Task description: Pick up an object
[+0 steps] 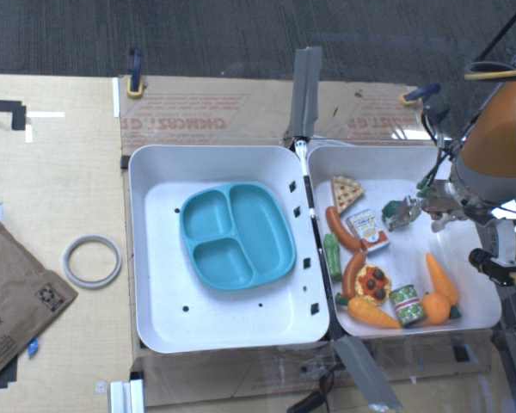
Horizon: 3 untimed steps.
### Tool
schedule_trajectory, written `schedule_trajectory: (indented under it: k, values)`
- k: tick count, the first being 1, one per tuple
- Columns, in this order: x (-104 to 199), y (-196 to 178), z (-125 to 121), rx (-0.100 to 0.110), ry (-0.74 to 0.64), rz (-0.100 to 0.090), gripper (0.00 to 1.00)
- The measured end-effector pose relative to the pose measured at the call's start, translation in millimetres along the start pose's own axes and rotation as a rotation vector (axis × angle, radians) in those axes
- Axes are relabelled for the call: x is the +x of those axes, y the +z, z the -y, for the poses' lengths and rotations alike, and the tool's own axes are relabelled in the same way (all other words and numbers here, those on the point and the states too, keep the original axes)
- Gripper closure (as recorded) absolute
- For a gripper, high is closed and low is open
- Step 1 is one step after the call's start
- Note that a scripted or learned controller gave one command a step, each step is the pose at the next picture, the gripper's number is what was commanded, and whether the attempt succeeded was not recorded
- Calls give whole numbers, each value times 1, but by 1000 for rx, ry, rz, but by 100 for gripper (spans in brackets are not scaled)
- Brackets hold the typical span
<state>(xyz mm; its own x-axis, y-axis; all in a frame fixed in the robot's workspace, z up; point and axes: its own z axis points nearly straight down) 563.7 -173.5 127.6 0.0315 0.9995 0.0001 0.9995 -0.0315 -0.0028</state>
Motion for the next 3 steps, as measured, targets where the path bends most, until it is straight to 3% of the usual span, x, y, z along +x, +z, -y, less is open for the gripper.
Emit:
schedule_trajectory:
  k: [1,2,3]
  values:
    - [-35,37,45,-1,-31,0,0]
    - [-14,34,6,-4,-191,2,0]
    - [-46,37,60,1,-164,-8,0]
